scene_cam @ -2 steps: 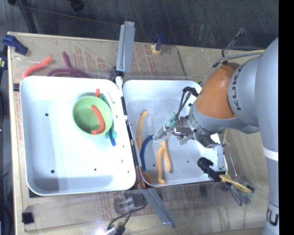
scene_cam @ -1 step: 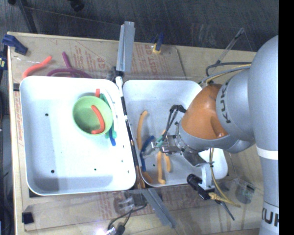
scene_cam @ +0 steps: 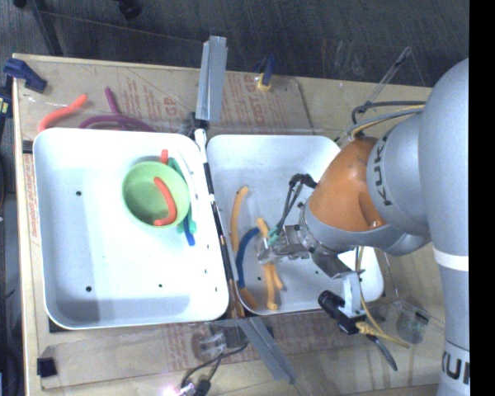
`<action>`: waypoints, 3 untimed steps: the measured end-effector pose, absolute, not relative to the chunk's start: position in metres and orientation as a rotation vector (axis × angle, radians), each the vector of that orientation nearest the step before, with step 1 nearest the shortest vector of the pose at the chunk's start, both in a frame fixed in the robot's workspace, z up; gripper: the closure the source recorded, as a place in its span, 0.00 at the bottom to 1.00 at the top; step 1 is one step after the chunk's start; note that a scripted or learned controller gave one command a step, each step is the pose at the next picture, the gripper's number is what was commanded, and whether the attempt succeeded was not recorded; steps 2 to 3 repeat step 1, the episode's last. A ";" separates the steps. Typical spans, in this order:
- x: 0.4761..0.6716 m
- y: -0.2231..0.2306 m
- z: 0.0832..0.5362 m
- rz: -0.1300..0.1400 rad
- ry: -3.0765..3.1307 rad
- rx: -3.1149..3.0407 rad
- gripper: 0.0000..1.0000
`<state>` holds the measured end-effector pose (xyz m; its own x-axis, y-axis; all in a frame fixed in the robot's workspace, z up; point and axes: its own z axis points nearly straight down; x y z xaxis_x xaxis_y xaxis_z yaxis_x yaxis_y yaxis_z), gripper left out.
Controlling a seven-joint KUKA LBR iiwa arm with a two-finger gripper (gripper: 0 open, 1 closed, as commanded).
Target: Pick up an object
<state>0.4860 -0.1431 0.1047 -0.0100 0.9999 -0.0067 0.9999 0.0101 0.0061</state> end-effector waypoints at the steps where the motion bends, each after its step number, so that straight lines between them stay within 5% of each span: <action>1: 0.533 -0.116 0.205 -0.001 2.409 2.019 1.00; 3: 0.533 -0.116 0.205 -0.001 2.409 2.019 1.00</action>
